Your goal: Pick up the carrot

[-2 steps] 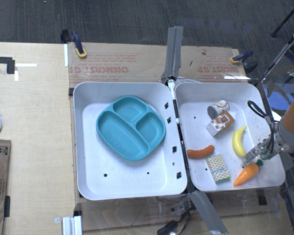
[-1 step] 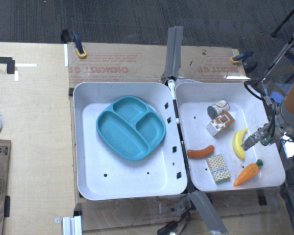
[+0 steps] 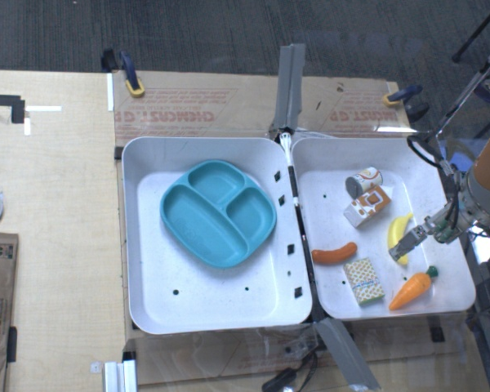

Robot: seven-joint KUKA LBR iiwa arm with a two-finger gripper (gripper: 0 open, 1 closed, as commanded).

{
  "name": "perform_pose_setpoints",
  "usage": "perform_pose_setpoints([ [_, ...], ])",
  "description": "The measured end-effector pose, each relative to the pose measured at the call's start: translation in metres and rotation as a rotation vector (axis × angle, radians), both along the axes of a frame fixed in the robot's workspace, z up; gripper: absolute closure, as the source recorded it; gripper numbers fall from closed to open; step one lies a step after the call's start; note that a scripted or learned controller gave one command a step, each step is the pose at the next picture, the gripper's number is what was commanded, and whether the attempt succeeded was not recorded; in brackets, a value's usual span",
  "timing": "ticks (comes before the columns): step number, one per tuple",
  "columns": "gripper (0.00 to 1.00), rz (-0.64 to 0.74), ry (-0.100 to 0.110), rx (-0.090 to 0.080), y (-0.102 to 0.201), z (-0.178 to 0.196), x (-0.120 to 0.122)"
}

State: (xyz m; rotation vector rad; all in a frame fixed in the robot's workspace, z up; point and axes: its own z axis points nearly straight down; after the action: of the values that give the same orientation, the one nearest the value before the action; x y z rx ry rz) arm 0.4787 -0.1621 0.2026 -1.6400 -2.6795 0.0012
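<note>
The orange carrot (image 3: 409, 290) lies in the front right corner of the right bin (image 3: 335, 166), its green top pointing up and right. My gripper (image 3: 407, 242) reaches in from the right and sits low over the yellow banana (image 3: 399, 230), a short way above and left of the carrot. It is apart from the carrot. Nothing shows held in it.
The right bin also holds a small can (image 3: 362, 181), an orange-and-white box (image 3: 367, 206), a reddish sausage (image 3: 334, 254) and a speckled green box (image 3: 364, 281) just left of the carrot. A blue divided plate (image 3: 219, 212) lies in the left bin (image 3: 147, 243).
</note>
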Motion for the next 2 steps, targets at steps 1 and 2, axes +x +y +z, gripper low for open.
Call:
perform_pose_setpoints([
  [1,0.00,-0.007,0.002,0.001,-0.053,-0.078,-0.001],
  [2,0.00,0.079,0.002,0.002,-0.059,-0.112,-0.001],
])
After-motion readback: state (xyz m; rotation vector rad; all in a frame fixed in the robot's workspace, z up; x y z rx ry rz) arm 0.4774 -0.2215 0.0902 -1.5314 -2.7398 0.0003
